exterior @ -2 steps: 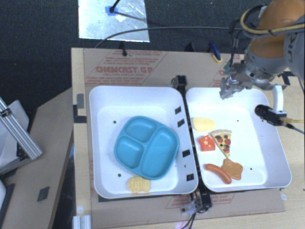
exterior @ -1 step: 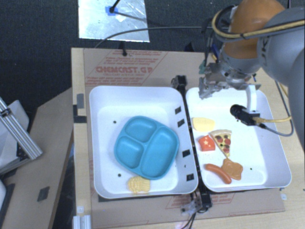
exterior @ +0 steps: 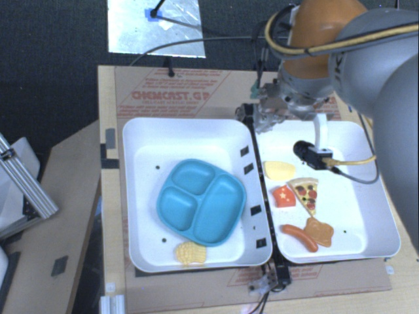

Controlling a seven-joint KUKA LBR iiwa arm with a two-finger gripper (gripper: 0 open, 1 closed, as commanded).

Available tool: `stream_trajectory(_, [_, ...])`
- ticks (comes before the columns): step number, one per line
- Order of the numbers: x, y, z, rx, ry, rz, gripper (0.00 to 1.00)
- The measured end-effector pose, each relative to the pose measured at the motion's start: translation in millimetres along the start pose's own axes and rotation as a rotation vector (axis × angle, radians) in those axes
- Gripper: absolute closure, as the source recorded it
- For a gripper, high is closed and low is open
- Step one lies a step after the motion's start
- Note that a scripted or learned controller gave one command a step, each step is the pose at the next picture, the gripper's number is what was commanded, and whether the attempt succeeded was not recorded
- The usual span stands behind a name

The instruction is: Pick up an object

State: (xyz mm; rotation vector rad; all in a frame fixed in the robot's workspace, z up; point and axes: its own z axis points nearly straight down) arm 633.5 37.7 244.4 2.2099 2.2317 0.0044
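The grey arm comes in from the upper right, its orange band (exterior: 321,18) over the far edge of the right bin (exterior: 366,142). My gripper (exterior: 260,118) hangs at the back end of the divider between the two bins, apart from every toy. In the right bin lie a pale yellow wedge (exterior: 280,170), a red block (exterior: 284,196), a pizza slice (exterior: 306,193), a sausage (exterior: 300,237) and a brown toast piece (exterior: 319,230). The left bin (exterior: 141,175) holds a blue divided plate (exterior: 200,201) and a yellow corn piece (exterior: 190,254).
A black connector (exterior: 309,153) on a yellow cable dangles over the right bin, just behind the yellow wedge. A foil sheet (exterior: 156,17) lies on the dark floor beyond the bench. A metal frame (exterior: 26,182) stands at the left.
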Motion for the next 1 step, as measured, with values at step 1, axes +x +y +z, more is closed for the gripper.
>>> stream_trajectory(1, [61.7, 5.5, 0.2, 0.0, 0.001, -0.001, 1.0])
